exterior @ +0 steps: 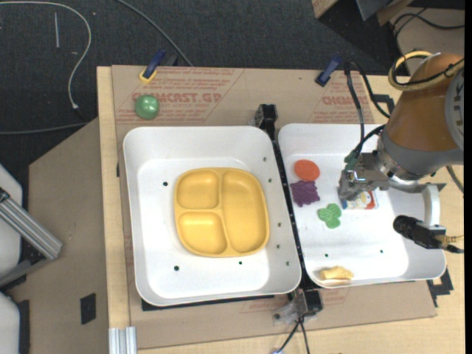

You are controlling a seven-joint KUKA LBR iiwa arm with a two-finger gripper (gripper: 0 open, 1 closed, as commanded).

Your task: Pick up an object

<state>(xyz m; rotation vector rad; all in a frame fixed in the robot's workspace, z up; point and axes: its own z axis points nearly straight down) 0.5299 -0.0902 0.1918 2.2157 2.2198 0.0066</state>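
A: Gripper (357,190) low in the right bin (413,268), beside the green piece (330,215). Fingers?

B: Can't tell. Purple piece (303,192) and orange piece (307,170) nearby, likely targets

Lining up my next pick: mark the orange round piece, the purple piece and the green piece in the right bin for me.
orange round piece (307,170): camera view, centre of its top face.
purple piece (304,192): camera view, middle of its body.
green piece (330,215): camera view, middle of its lobed top.
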